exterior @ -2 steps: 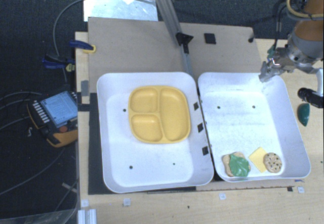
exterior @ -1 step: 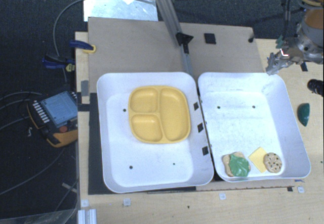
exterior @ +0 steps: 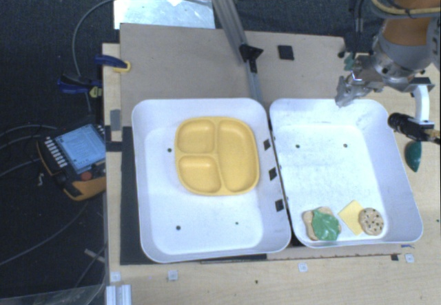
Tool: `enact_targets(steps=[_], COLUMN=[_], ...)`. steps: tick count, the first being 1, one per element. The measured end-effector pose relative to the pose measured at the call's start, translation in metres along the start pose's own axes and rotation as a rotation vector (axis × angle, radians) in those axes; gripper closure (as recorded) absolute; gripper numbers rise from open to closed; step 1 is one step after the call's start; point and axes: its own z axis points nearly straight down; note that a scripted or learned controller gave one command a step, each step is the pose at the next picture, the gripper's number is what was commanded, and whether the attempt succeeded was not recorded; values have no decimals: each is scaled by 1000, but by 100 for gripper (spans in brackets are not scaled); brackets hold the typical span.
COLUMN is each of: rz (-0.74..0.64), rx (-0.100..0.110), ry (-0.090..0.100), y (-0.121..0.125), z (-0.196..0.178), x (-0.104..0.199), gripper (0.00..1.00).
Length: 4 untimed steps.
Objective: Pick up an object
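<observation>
Pick not started. Claw (exterior: 344, 95) hovers over right bin's (exterior: 396, 159) far rim; finger opening cannot be told. Cookie (exterior: 371, 221), cheese slice (exterior: 351, 215), green-topped toast (exterior: 322, 224) lie untouched at near edge.

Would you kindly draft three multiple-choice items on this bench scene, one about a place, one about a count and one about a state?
1. Where does the yellow divided plate lie?
A. in the left bin
B. in the right bin
C. on the bench behind the bins

2. How many compartments does that plate have?
A. two
B. three
C. five

3. Where is the tool relative to the food items?
A. pressed onto the cookie
B. among them at the bin's near edge
C. over the right bin's far rim, well apart from them

Answers: 1 A, it rests on the left bin floor. 2 B, ridges split it in three. 3 C, the cookie, cheese slice and green-topped piece lie at the near edge of the right bin.
</observation>
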Motion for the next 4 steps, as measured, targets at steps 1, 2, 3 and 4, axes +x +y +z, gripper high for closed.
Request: enact_targets(steps=[1,2,3,4], rz=[2,0,-1,0], rx=[-1,2,1,2], ry=[-1,1,1,0], y=[-8,-20,-32,-41], z=[-7,8,4,17], x=[50,107,167,228], gripper=[100,100,100,100])
